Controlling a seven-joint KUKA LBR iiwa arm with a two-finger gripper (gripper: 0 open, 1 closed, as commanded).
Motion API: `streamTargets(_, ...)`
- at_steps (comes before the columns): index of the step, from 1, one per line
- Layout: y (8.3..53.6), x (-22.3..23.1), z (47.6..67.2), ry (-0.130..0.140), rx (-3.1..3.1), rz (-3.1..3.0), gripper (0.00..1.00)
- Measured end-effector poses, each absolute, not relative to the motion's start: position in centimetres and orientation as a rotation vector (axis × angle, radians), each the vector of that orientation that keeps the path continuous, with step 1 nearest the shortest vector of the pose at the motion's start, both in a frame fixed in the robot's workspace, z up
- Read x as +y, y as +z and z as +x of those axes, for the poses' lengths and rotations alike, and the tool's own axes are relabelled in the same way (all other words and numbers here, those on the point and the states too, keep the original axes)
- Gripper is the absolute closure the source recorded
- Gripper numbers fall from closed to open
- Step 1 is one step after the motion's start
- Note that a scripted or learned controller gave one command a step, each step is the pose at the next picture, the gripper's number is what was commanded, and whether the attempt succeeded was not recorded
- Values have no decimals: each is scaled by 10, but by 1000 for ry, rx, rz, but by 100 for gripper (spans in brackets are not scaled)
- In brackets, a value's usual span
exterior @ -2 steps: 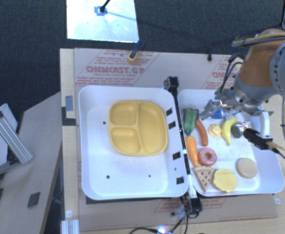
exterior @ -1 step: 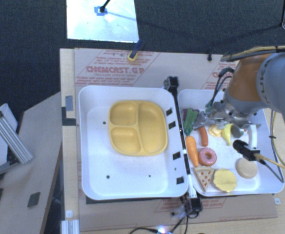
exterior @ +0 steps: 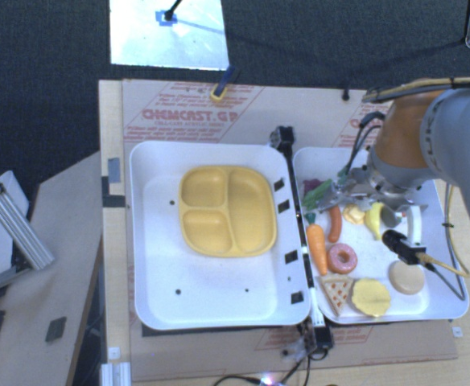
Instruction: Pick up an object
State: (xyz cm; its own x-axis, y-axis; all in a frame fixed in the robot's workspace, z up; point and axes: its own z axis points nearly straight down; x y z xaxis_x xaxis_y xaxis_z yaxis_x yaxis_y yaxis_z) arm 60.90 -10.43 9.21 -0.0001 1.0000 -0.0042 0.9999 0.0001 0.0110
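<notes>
The right bin (exterior: 451,296) holds several toy foods. Among them are an orange carrot (exterior: 317,248), a red sausage (exterior: 334,223), a pink donut (exterior: 343,258), a pizza slice (exterior: 335,293), a yellow round piece (exterior: 371,297), a beige bun (exterior: 406,277), a banana (exterior: 374,219) and a green leafy piece (exterior: 315,191). The grey arm reaches in from the right, and my gripper (exterior: 354,198) hangs low over the back of this bin, just above the sausage and a small yellow piece (exterior: 353,214). Nothing can be seen held.
The left bin (exterior: 158,296) carries a yellow divided plate (exterior: 227,210). A black-clipped wall (exterior: 291,215) separates the two bins. A cable and black fitting (exterior: 404,248) trail from the wrist over the right bin. A cardboard sheet (exterior: 191,115) lies under both bins.
</notes>
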Motion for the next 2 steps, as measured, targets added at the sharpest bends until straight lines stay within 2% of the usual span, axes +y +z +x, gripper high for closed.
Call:
streamTargets(1,106,-106,613,19,2203,2202,100)
streamTargets(2,171,-105,617,8,2221,2212,100)
